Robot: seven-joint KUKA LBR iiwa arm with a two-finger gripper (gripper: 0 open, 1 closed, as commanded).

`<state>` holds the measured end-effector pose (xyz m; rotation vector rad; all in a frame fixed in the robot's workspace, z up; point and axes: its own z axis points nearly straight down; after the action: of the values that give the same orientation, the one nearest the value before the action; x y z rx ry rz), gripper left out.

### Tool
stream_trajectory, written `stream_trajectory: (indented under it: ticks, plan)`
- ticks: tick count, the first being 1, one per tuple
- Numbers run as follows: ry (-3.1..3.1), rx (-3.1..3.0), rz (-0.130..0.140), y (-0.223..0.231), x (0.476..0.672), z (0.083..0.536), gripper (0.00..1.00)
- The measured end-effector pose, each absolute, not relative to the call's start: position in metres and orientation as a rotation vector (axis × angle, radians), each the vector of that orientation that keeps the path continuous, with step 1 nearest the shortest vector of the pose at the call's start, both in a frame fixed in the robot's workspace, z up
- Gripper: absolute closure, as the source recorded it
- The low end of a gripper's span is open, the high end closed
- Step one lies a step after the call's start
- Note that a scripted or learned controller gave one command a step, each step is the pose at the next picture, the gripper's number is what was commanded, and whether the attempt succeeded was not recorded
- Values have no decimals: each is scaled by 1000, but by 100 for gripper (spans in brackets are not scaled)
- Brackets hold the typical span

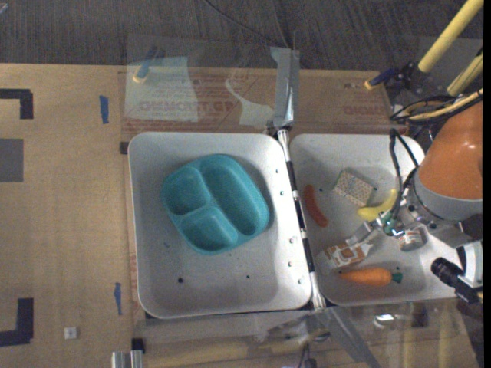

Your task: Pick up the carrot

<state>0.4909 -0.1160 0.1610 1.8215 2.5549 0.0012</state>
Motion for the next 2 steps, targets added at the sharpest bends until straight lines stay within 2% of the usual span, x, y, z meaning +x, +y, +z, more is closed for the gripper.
stream_trajectory:
  ticks: [1,2]
  plan:
    - [2604,1755,0,-183,479,148,0]
    - [2762,1480,0,-141,481,89,0]
